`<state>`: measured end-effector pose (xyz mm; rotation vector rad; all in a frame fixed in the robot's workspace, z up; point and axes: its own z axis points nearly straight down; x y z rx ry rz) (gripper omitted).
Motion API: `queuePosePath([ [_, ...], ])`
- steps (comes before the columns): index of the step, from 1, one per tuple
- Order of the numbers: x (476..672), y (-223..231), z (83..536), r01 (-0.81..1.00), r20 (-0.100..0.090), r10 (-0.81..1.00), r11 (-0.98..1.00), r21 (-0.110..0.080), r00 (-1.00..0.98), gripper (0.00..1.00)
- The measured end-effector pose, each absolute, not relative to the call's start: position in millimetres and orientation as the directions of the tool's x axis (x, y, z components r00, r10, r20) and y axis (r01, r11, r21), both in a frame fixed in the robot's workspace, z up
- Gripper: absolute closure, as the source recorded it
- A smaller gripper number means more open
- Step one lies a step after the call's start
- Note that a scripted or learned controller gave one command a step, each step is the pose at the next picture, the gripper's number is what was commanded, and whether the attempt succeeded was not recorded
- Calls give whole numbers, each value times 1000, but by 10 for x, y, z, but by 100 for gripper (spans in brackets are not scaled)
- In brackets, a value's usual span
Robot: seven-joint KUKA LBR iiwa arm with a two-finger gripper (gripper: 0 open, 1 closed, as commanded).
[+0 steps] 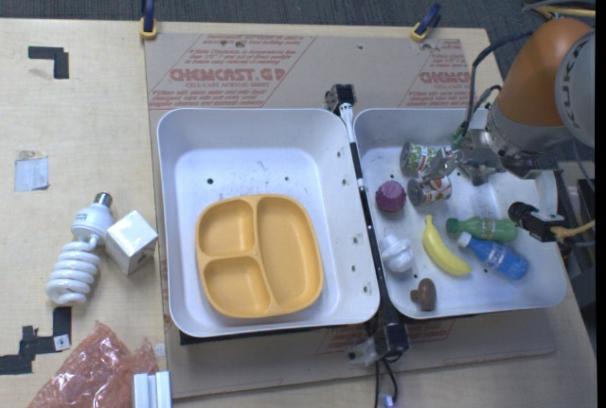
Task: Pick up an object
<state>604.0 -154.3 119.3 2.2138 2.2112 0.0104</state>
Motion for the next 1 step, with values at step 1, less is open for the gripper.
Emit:
queuePosePath([
  [1,5682,-1132,1084,999,-8,1000,-4,32,5,0],
])
